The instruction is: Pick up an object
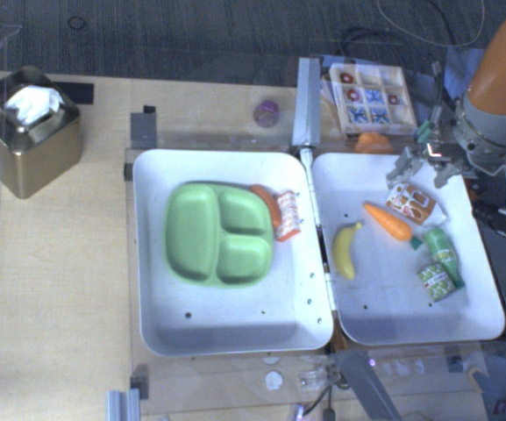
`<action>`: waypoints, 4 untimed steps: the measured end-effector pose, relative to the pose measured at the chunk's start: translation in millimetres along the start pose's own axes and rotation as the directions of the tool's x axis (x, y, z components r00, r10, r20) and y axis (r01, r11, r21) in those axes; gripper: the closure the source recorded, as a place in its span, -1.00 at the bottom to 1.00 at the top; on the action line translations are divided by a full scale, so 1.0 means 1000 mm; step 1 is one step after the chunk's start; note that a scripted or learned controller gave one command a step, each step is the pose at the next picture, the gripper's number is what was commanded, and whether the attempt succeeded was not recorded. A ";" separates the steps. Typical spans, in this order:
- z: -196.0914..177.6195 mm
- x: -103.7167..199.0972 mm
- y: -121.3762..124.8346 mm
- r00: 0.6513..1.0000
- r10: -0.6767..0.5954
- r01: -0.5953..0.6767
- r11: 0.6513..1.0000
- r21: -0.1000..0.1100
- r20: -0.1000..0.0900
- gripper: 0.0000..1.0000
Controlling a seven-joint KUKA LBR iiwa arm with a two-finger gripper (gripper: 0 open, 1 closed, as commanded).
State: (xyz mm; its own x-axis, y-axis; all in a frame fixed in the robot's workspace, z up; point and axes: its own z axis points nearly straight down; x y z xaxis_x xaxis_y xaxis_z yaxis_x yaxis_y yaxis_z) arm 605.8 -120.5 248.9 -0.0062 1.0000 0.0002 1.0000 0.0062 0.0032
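The gripper point(421, 167) hovers over the far edge of the right bin point(384, 318), fingers spread and nothing between them. Just under it, slightly near, lies a small orange-and-white packet point(410, 203), and touching that packet's left side is the carrot point(386, 221). Left again sits the banana point(346, 250), close to the divide between bins. Toward the right wall lies a green bottle point(439, 264) on its side. Over in the left bin point(226, 336), a green sectioned plate point(217, 233) takes the middle, with a red-and-white wrapper point(286, 215) against its right rim. Far left on the bench stands a gold box point(26, 139).
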 end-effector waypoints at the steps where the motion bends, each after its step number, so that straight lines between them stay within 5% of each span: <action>1: 0.092 -0.039 -0.005 0.998 0.067 -0.067 0.998 0.001 0.001 -1.00; 2: 0.153 -0.026 -0.009 1.000 -0.029 0.029 1.000 -0.004 0.001 -1.00; 3: 0.141 -0.025 -0.006 0.999 -0.032 0.032 0.999 -0.011 0.001 1.00; 4: 0.054 0.005 0.002 0.993 -0.119 0.119 0.993 -0.006 0.001 1.00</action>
